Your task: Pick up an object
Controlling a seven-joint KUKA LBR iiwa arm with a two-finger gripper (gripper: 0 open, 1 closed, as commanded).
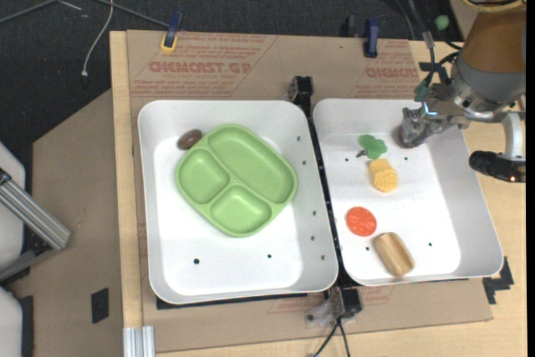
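Note:
In the right bin (451,205) lie a green leafy piece (373,147), a yellow corn-like piece (384,175), a red-orange round piece (361,221) and a tan bread-like roll (393,253). My gripper (413,130) hangs low over the bin's far end, just right of the green piece and apart from it. Nothing shows between its fingers.
The left bin (167,263) holds a green three-compartment tray (236,179) and a small brown object (190,139) at the tray's far left corner. The arm's orange band (499,21) stands over the right bin's far right. Blue clamps (172,31) grip the cardboard's far edge.

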